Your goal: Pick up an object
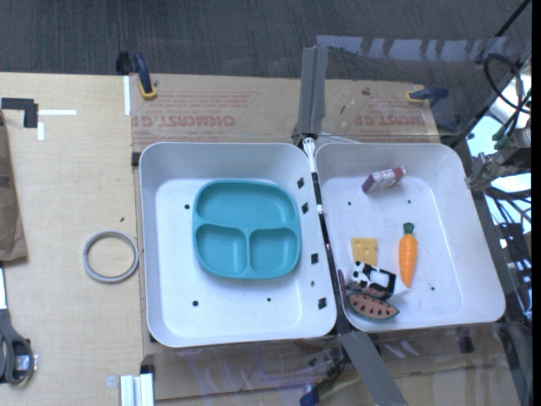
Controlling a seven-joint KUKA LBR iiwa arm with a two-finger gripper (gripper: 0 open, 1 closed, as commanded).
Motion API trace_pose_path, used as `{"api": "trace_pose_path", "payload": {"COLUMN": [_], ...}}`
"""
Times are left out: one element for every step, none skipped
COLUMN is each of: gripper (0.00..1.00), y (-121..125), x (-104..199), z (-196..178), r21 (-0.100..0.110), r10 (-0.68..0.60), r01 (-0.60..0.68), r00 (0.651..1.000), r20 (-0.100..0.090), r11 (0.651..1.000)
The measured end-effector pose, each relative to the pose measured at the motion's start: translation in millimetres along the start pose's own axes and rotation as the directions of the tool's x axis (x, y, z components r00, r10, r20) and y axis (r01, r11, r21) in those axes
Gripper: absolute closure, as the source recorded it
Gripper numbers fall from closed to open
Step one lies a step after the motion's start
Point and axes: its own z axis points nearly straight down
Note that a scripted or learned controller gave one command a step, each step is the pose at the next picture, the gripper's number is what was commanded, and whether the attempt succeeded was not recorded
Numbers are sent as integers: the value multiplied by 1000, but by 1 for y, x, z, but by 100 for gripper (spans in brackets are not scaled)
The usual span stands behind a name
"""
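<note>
The right bin [448, 227] holds several small objects. A pink-and-maroon wrapped piece [384, 178] lies near its back wall. An orange toy carrot [407, 255] with a green top lies lengthwise in the middle. Left of it sits a yellow cheese square [364, 249]. A black-and-white toy [374, 279] rests just below the cheese, touching a watermelon slice [373, 306] at the front left corner. The left bin [165, 252] holds a teal divided plate [248, 229].
On the wooden bench left of the bins lie a grey tape ring [111, 255], scissors [13, 358] and a brown bag [10, 193]. Cardboard [203, 112] with blue clamps runs behind the bins. Cables and a frame [507, 142] stand at the right.
</note>
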Motion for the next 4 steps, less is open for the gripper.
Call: {"api": "trace_pose_path", "payload": {"gripper": [0,100,0,0], "y": [57,57,57,8], "x": [-1,-1,0,21], "z": [49,40,40,123], "r21": [2,3,3,5], "r10": [271,267,267,460], "r01": [-271,-267,-267,-460], "r00": [962,964,964,888], "r20": [0,2,2,0], "r11": [962,964,964,888]}}
